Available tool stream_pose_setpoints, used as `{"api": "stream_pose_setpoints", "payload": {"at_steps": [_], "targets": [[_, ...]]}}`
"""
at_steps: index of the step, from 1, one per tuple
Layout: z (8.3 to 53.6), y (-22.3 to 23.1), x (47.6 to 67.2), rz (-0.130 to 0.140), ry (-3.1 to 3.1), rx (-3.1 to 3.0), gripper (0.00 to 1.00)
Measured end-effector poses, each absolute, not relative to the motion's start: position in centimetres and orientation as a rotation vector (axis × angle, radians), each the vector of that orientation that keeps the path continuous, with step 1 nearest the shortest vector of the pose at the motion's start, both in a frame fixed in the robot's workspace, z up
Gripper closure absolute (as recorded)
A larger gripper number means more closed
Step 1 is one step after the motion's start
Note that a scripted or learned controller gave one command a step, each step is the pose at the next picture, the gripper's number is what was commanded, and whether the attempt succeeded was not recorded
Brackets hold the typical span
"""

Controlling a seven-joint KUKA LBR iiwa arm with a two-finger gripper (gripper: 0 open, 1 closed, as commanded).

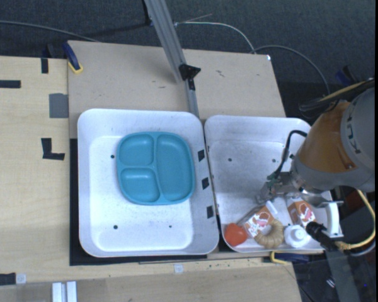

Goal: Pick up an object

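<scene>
**Arm lowered over a cluster of small objects in the right bin**

The left bin (88, 187) carried one item, a teal divided plate (155, 168), which lay flat toward the bin's back edge and nearer its right wall than its left; it lay well apart from the arm. A grey pole (167, 33) crossed the bench (132, 74) at a slant from the back and ended near the seam between the two bins.

The right bin (239, 143) was bare across its back half. Its candidates for picking were crowded along the front edge: an orange-red ball (235, 234) near the front left corner, then a red-and-white packet (259, 221) touching a tan ring-shaped piece (269, 234), then a white round item (295, 236), with a second red-and-white packet (302, 213) just behind it. This crowding probably left little room for fingers to pass on either side of any single item.

The arm, marked by its orange band (324, 146), reached in from the bin's right edge. The gripper (276, 190) hung just behind the first packet, near the cluster's back, a position judged to suit a descent onto that packet. Whether the fingers were apart or together could not be told, and nothing was seen held between them.
</scene>
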State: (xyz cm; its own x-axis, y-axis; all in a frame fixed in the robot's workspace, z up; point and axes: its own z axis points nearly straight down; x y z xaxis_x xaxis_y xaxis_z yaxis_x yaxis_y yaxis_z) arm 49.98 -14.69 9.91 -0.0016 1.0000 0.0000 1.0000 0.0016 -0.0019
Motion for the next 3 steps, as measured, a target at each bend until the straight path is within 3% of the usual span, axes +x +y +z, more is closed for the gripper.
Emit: {"api": "stream_pose_setpoints", "payload": {"at_steps": [3], "targets": [[21.7, -15.5, 50.7, -0.001, -2.224, -2.221, 1.0]]}}
